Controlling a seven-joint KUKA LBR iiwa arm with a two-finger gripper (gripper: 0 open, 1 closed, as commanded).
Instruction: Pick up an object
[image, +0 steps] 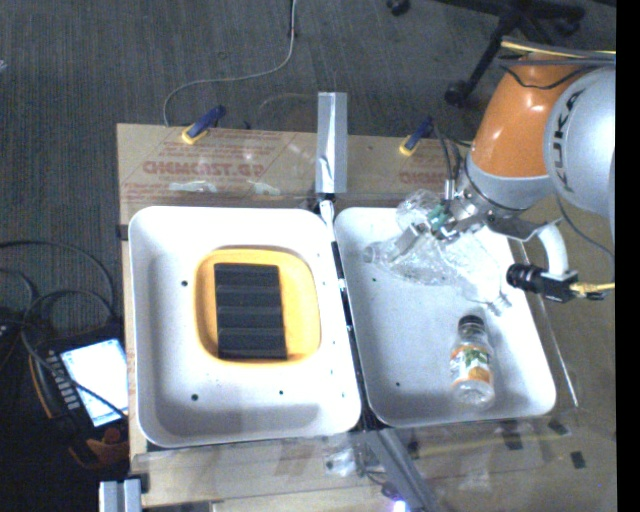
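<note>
The table (200, 170) was a brown board with faded red lettering, two blue-and-yellow clamps (202, 123) gripping its far edge, and it stood on dark grey carpet (90, 60). A thin cable (240, 70) looped across that carpet behind it, and the legs of a black chair base (480, 60) showed at the back of the room. Off to the left of the table, on the floor, lay a lit tablet (95, 378) among dark wires.

Two shallow white bins sat side by side. The left bin (160, 250) carried a yellow tray with a black ribbed insert (255, 308), lying flat near its middle. In the right bin (400, 360) a small clear bottle with an orange label (471, 362) lay near the front right corner, and a crumpled clear plastic bag (425, 255) spread over the far part of the bin.

The grey arm with its orange band (520, 120) leaned in from the right, and the pincer (440, 218) hung over the far end of that crumpled plastic, well apart from the bottle. Whether its tips were spread or pressed together I could not tell; the shiny plastic blurred everything around them.
</note>
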